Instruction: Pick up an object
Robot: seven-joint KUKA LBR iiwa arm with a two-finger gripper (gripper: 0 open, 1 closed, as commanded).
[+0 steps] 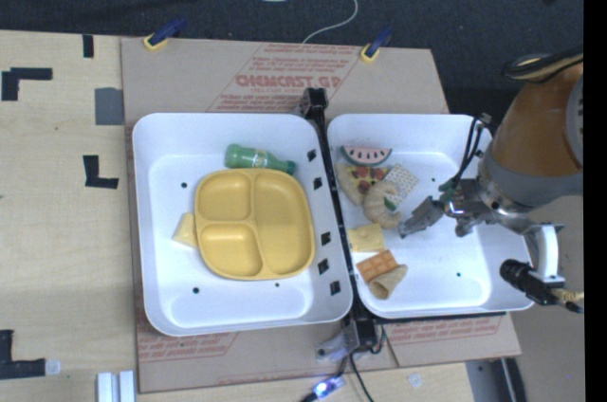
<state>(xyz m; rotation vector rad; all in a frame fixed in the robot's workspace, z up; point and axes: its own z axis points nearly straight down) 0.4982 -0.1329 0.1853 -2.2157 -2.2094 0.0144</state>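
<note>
The right bin [432, 291] holds a pile of toy food along its left side. A watermelon slice [366, 154] lies at the top, with a grey checkered piece [399, 178] and a tan bread-like piece [379, 201] below it. Further down lie a yellow cheese slab [366, 237] and a brown waffle cone [381, 271]. My gripper [412, 224] hangs low over the middle of this bin, pointing left, its tip just right of the bread-like piece. Nothing shows in its grasp.
The left bin [161, 296] holds a yellow divided plate [254, 225], a green bottle [258, 159] behind it and a pale yellow piece [183, 229] tucked under its left edge. A black divider [328, 201] runs between the bins. The orange-banded arm [536, 139] overhangs the right bin's right side.
</note>
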